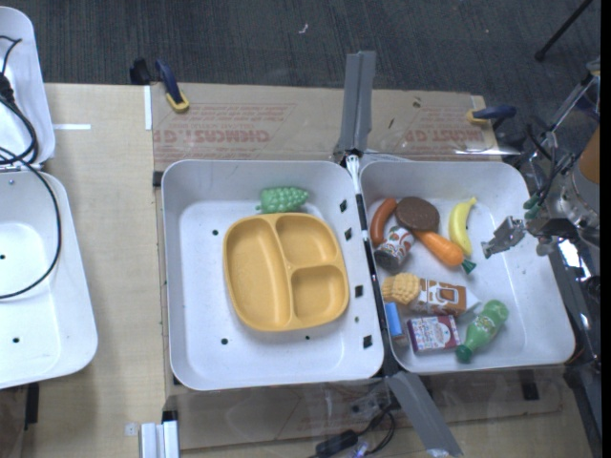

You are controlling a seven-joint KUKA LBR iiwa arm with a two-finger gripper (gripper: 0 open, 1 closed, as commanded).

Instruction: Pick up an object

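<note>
Silver-grey and small against the white plastic, the gripper point(503, 236) hangs over the right bin point(516, 175), close to that bin's far-right wall, and nothing sits between its fingers; how far they are parted I cannot tell at this size. Every candidate lies to the side of it away from the arm, toward the divider between the bins. Nearest is the yellow banana point(462, 225), just beside the fingertips, its long axis running roughly along the bin's depth, so a grasp would close across its narrow width. Just past the banana lies the orange carrot point(442, 248), slanted, with its green tip pointing back toward the gripper. Farther off come the brown round cookie point(417, 214), the red sausage point(382, 219) and a small can point(395, 246). Toward the camera from the gripper sit the green bottle point(481, 327), a maroon box point(431, 334), a carton point(441, 297) and a corn cob point(402, 288), packed closely together. Bare white floor lies directly below and around the gripper, so I judge a short shift toward the banana has open room, while the bin wall behind it leaves little margin on the arm's side. The left bin point(181, 256) with its yellow divided plate point(284, 271) and a green toy point(284, 198) lies well apart.
</note>
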